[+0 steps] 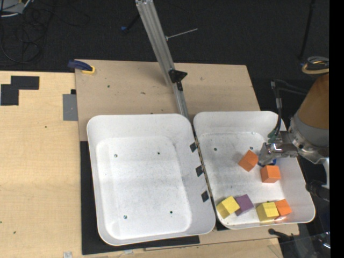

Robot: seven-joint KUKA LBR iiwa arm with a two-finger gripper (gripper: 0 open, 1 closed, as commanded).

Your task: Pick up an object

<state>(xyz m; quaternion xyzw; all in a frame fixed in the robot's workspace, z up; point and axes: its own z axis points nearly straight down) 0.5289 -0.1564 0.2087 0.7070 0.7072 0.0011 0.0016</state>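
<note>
My gripper [269, 153] hangs low over the right bin [231, 128], near its right wall. An orange block [248, 160] lies tilted just to its left, close to the tip. A second orange block [270, 173] sits right below the gripper in the view. Whether either block touches the gripper is not visible. Along the bin's front edge lie a yellow block [228, 206], a purple block [244, 202], another yellow block [267, 211] and a small orange block [282, 207].
The left bin [107, 130] stands beside the right one, with black clips [199, 170] along the shared edge. A metal rail [161, 47] slants up from behind the bins. The arm's orange band [317, 104] is at the right.
</note>
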